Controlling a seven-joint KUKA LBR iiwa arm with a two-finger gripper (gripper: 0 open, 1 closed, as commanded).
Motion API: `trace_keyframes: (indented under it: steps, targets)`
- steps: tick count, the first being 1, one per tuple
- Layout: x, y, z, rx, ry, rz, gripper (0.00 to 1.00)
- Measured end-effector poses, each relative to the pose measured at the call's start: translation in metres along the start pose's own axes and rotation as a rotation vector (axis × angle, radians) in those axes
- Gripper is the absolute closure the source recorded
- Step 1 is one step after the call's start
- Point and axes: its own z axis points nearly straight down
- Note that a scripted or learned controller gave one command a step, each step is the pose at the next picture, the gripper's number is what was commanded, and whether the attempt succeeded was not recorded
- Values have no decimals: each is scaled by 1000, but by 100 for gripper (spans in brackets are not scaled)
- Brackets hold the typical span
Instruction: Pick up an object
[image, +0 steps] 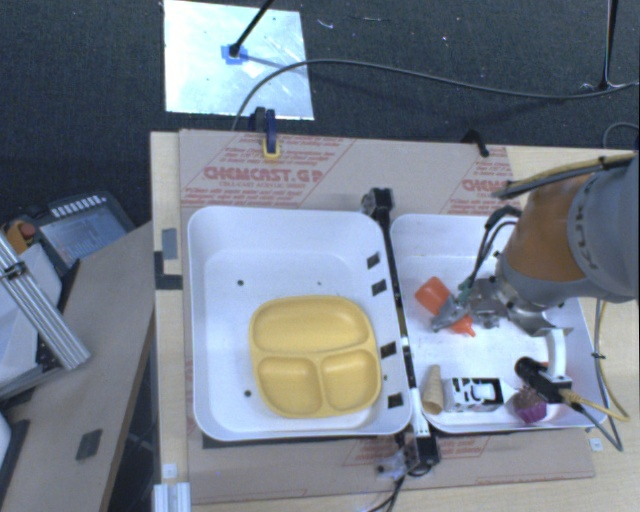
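Observation:
In the right bin (440, 235), an orange object (432, 294) lies near the left wall. My gripper (447, 320) is low over the bin floor just below and to the right of it, touching or nearly touching it. A small orange bit (463, 327) shows right under the gripper; I cannot tell whether it belongs to the same object. A tan cone (432, 388), a black-and-white item (476, 392) and a purple object (528, 406) lie along the bin's front edge.
The left bin (230, 250) holds a yellow divided plate (315, 354). The arm (560, 240) crosses the right bin's right side. A black divider strip (390, 290) runs between the bins.

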Motion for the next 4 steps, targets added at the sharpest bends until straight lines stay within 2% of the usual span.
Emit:
trace_keyframes:
  steps: [1, 2, 4]
  targets:
    - [0, 1, -12, -3, -1, 0, 100]
    - [9, 2, -60, -6, -1, -4, 100]
    - [6, -3, -160, -7, -2, -4, 100]
